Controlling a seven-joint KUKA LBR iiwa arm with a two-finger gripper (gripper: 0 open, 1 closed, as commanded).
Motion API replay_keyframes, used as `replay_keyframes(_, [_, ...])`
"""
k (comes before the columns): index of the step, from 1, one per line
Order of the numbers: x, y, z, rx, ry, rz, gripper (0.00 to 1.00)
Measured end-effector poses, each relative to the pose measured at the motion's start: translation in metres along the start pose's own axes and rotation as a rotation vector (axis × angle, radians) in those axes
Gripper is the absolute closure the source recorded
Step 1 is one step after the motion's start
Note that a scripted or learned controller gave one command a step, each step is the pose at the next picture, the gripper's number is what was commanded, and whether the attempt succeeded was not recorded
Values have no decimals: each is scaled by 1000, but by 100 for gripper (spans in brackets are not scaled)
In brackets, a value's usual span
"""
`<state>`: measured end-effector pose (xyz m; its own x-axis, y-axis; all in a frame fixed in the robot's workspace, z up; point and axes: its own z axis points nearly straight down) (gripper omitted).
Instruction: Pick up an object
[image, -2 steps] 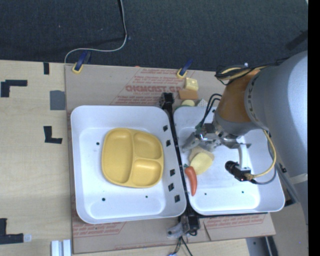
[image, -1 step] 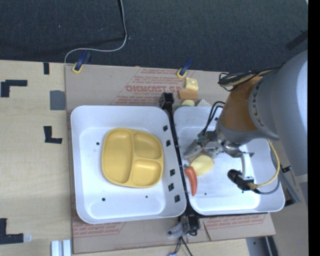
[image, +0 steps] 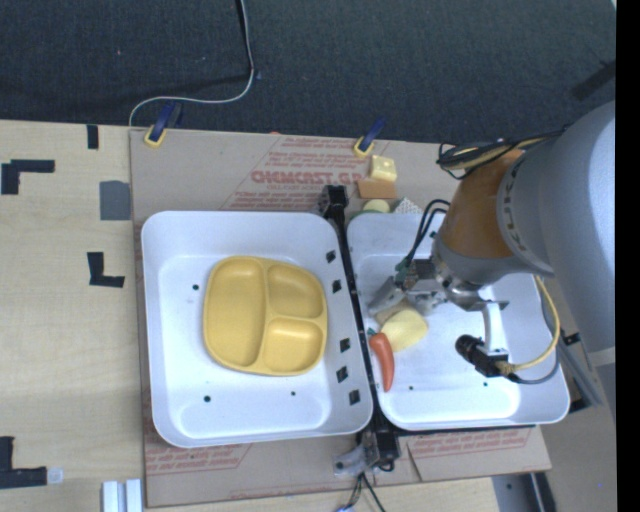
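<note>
In the right bin (image: 470, 400) lie a pale yellow, rounded object (image: 404, 328) and an orange carrot-shaped piece (image: 383, 361), both close to the bin's left wall. The carrot piece is just below and left of the yellow one. My gripper (image: 396, 293) hangs low over the bin's left part, directly above the pale yellow object and very near it. The grey arm with its orange band (image: 478, 215) covers the bin's upper right, and whether the gripper touches the object is hidden.
The left bin (image: 170, 390) holds a yellow divided plate (image: 265, 314). A yellow block (image: 379, 179) and a small greenish piece (image: 375, 207) sit on the cardboard just behind the bins. A black clip-lined divider (image: 348, 300) separates the bins. A yellow cable (image: 545, 350) loops at the wrist.
</note>
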<state>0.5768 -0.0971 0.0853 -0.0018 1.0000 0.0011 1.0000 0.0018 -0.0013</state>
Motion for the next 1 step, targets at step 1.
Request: replay_keyframes(1, [0,2,0,0,0,0,0])
